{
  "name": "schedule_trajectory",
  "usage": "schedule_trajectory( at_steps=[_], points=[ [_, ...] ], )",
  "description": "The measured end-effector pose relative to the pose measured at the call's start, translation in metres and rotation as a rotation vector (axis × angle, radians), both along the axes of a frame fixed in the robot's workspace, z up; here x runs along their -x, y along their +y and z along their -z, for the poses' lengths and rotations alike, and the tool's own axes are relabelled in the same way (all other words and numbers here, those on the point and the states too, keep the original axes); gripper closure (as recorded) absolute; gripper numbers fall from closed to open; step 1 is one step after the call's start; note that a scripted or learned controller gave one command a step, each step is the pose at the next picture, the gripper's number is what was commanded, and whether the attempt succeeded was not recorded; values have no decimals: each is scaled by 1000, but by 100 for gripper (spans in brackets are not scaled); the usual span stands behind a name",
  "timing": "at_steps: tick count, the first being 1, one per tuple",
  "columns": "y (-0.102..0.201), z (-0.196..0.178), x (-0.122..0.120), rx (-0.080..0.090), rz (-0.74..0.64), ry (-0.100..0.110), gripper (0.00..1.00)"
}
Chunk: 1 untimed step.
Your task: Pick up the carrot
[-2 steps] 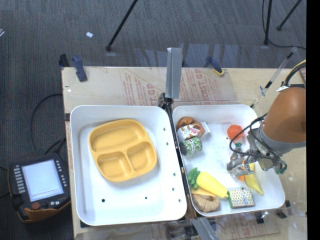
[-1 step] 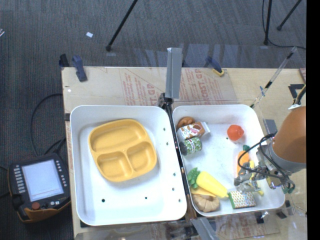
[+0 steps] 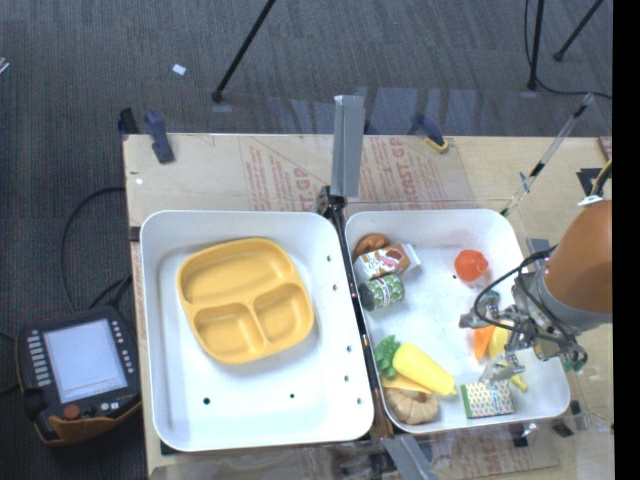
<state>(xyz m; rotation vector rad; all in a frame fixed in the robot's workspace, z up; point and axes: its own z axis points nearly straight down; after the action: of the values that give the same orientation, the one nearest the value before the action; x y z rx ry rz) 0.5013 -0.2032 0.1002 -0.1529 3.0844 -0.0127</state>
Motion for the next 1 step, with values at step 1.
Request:
schedule_trajectory(
  at_steps=[1],
  points=[
    [0, -6, 5, -3, -5, 22, 100]
  ],
)
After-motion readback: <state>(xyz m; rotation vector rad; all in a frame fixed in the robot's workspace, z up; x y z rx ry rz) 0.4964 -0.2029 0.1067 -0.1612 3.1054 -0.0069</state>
